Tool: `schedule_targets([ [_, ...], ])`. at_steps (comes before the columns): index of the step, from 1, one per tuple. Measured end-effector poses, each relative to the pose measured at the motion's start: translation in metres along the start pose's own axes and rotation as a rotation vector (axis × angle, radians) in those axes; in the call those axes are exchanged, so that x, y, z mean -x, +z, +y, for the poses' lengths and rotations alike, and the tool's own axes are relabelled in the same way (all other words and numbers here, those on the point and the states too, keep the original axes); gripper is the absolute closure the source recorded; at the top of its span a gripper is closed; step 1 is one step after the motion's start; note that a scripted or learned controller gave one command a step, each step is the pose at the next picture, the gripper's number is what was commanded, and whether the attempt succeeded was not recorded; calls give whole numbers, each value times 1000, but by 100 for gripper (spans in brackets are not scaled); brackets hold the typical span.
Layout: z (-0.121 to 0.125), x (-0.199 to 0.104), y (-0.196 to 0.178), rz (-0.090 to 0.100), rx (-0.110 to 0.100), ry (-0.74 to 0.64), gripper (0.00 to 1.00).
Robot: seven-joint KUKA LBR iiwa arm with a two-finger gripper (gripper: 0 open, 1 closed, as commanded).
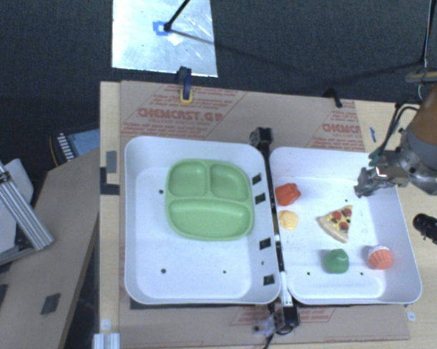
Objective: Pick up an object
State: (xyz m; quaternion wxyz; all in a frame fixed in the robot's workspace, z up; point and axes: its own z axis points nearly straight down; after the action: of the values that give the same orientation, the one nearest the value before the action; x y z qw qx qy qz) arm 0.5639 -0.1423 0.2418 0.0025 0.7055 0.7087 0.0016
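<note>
The right bin (396, 205) holds several toy foods: a red-orange piece (287, 193), a small yellow piece (288, 220), a pizza slice (336, 224), a green round piece (336, 261) and an orange cupcake-like piece (379, 258). My gripper (366, 184) hangs over the bin's upper right part, above and to the right of the pizza slice. I see nothing between its fingers, and their state is unclear from here.
The left bin (141, 225) bears a green divided plate (207, 199). A black divider with clips (269, 208) runs between the bins. A black part (428, 226) juts in at the right, beside the right bin. Cardboard lies under both bins.
</note>
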Motion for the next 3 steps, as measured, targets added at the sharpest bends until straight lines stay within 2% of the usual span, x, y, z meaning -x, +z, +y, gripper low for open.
schedule_targets([
  [1, -5, -60, 3, 3, -4, -6, 100],
  [3, 6, -169, 24, 4, -5, -6, 100],
])
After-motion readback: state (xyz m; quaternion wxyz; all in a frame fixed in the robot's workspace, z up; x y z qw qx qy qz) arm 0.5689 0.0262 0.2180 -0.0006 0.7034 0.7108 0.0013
